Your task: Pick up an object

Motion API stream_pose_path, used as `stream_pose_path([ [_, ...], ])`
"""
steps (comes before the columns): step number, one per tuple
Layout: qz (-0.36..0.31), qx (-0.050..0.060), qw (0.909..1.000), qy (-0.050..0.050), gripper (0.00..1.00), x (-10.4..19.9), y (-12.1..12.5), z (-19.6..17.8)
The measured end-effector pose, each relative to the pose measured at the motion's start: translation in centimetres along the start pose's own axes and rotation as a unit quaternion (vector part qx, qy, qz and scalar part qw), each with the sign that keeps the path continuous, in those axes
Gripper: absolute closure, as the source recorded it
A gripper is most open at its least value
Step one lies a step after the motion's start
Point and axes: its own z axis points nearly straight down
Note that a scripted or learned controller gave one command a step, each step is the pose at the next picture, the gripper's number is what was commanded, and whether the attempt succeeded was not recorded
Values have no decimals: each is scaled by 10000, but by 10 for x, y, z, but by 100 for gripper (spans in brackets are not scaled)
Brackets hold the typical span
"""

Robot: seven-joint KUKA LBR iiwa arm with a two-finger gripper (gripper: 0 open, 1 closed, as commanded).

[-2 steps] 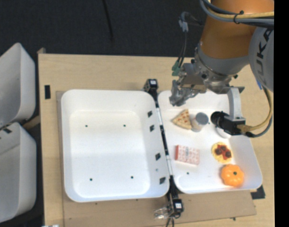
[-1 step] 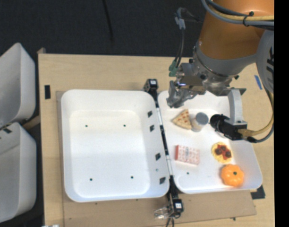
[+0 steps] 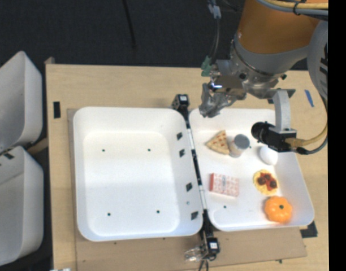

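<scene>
Gripper (image 3: 210,107) hung over the far left corner of the right bin (image 3: 297,168); fingers too blurred to tell their spread, nothing seen between them. Pizza slice (image 3: 219,143) lay in that bin just near of the gripper, apart from it, long axis roughly left-right, which end was the tip unclear. Grey cylinder (image 3: 237,145) touched its right side. Red-patterned packet (image 3: 224,184), tart (image 3: 266,181), orange pumpkin (image 3: 278,209) and white egg (image 3: 268,154) lay nearer and rightward. Left bin (image 3: 82,151) alongside.

Smooth glossy white plastic bins (image 3: 128,123) sit on a matt wooden bench (image 3: 122,83).
</scene>
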Motion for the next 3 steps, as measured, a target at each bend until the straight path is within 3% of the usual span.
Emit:
stream_pose_path([
  [1, 31, 40, 10000, -7, 100, -29, -42, 43],
  [3, -5, -2, 10000, 2, 100, -21, -30, -3],
])
